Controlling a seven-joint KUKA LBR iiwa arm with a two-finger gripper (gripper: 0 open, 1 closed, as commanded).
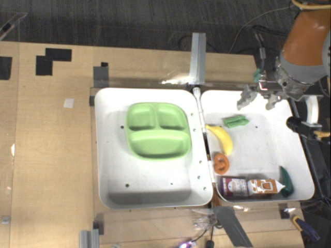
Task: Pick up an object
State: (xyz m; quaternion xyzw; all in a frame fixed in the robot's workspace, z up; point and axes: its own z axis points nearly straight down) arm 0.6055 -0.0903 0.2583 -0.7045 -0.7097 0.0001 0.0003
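While the arm reaches in from the right, the scene sorts out as follows.

Arm: grey with an orange band [309, 37] above the wrist, leaning over the far right corner of the right bin [269, 154].

Gripper: the gripper [257, 98] hangs above the far part of the right bin.

Fingers: spread apart, one tip [243, 101] toward the bin divider and the other [271, 103] toward the arm side, with bare bin floor showing between them and nothing pinched.

Green block: a small flat green block [235, 121] lies just nearer than the divider-side fingertip, apart from it.

Banana: a yellow banana [221, 137] lies nearer again than the fingers, close beside the green block and against the divider wall.

Orange piece: a small round orange piece [221, 162] sits at the near tip of the banana, well apart from the fingers.

Bottle: a dark bottle [250, 186] with a brown label lies on its side along the near wall, far from the fingers.

Dark green thing: a dark green thing [286, 181] rests at the bottle's cap end, in the near corner; what it is I cannot tell.

Left bin: the left bin [111, 154] lies beyond the divider from the fingers and holds a green divided plate [157, 129].
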